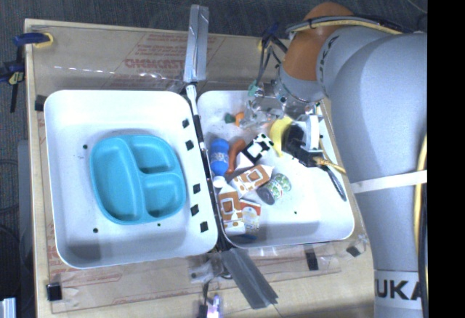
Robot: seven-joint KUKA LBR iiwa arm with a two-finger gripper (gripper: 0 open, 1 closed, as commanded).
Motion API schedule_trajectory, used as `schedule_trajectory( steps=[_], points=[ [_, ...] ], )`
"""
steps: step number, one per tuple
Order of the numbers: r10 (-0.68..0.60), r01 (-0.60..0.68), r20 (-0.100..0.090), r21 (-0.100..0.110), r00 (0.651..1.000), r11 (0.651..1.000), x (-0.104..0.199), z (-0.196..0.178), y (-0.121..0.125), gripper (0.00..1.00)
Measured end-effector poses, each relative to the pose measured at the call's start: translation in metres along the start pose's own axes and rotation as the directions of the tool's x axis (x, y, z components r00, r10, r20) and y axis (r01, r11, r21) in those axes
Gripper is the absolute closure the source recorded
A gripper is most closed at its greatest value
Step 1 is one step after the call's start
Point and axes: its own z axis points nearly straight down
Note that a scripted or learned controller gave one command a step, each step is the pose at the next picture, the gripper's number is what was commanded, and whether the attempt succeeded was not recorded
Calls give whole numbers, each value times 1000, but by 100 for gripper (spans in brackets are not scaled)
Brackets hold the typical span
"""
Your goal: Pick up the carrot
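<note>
The carrot (234, 152), a slim orange piece, lies tilted in the left part of the right bin (320, 215). It sits between a blue bottle (218, 154) and a black-and-white checkered item (257, 144). My gripper (259, 102) hangs over the bin's far end, up and to the right of the carrot and apart from it. The glare and clutter around it hide how it stands. Nothing shows held in it.
A small orange-and-green piece (235, 119) lies just left of the gripper. A yellow toy (279, 128), a can (276, 184) and orange-white cartons (247, 180) crowd the right bin. The left bin (65, 120) holds a blue divided plate (138, 177). The arm's bulk covers the right side.
</note>
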Motion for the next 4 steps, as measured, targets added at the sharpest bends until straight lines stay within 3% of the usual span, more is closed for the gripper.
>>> schedule_trajectory(
  steps=[1,2,3,4],
  points=[
    [-1,1,0,0,1000,1000,0,0,0,0],
    [327,-327,-1,2,945,945,-9,20,-1,0],
    [322,-322,-1,5,947,947,-8,11,-1,100],
    [376,-376,-3,-4,927,927,40,-85,-5,100]
  ],
)
